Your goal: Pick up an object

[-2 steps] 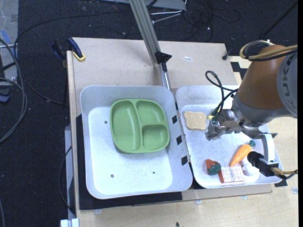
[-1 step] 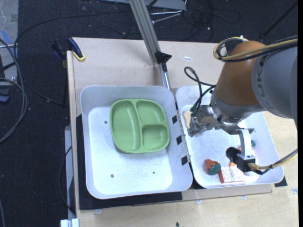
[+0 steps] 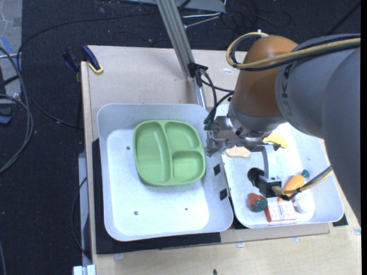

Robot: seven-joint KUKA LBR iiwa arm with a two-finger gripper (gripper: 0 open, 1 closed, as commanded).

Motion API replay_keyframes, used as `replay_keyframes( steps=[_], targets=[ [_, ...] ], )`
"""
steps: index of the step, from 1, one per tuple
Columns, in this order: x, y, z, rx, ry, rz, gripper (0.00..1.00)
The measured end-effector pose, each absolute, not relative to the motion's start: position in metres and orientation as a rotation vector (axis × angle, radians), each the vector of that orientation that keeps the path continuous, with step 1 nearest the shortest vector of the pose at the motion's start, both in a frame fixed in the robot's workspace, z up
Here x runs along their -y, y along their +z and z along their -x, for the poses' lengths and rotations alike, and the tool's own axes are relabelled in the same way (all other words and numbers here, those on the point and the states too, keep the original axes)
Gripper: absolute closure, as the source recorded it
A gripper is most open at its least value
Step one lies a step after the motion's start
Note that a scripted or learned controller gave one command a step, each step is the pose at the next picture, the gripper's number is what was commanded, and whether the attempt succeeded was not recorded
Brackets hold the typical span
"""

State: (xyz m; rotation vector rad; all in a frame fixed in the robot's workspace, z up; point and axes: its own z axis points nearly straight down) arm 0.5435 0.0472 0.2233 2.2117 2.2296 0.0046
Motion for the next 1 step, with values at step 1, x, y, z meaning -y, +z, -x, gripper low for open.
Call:
replay_keyframes(
  steps=[1],
  targets=[
    [-0.0978,0.2327,-0.5548,-2.229,0.005,-2.213,1.0]
  ],
)
